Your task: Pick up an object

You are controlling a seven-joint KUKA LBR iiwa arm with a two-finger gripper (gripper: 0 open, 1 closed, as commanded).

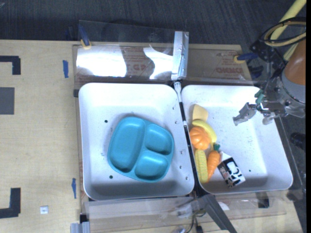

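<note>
Two bins (92,130): one blue tray (140,149); five toy foods (204,144), one black-and-white box (231,171), markings unreadable. My end effector (250,112): spread, pinching nothing.

My worktop (39,130) is pale wood with black tape marks (14,64), dark carpet (146,4) behind it.

Pretty bright, even overhead lighting here, colors come through fine. The worst glare sits on the clear plastic sheet (129,57) behind the bins, blown out to near white in patches. The left bin (92,106) has soft highlights along its rim and the blue tray (140,148) throws only a faint shadow. The pincer (252,111) looks slightly soft and casts a weak shadow. Overall sharpness is mediocre, bit grainy.
</note>
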